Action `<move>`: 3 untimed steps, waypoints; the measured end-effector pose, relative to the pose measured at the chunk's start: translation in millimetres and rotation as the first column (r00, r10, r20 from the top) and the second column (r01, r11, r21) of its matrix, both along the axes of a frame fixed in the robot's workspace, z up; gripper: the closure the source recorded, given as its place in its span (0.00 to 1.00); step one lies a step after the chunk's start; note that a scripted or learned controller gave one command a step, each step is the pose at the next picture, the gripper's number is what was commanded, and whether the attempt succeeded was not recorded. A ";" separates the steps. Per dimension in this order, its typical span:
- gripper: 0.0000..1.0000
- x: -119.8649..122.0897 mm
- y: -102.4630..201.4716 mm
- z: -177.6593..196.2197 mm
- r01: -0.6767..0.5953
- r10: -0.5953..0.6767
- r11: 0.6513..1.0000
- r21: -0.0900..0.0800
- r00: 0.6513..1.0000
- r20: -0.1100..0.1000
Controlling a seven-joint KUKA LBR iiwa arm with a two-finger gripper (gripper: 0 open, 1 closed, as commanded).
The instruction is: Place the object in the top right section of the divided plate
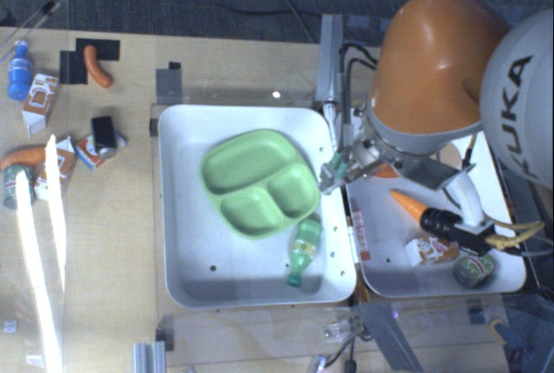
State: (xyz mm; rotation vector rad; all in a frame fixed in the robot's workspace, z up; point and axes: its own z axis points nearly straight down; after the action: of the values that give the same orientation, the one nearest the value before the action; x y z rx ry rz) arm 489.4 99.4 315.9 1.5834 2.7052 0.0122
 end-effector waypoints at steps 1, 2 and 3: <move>1.00 -1.1 -23.8 -34.5 -0.337 0.337 0.942 -0.004 0.942 -0.003; 1.00 -1.6 -35.5 -131.1 -0.535 0.535 0.845 -0.004 0.845 -0.005; 1.00 -1.3 2.2 -130.2 -0.817 0.817 0.577 -0.008 0.577 -0.003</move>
State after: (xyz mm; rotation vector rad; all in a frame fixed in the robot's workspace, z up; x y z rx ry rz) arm 488.2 101.6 185.7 0.1622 3.1299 0.0057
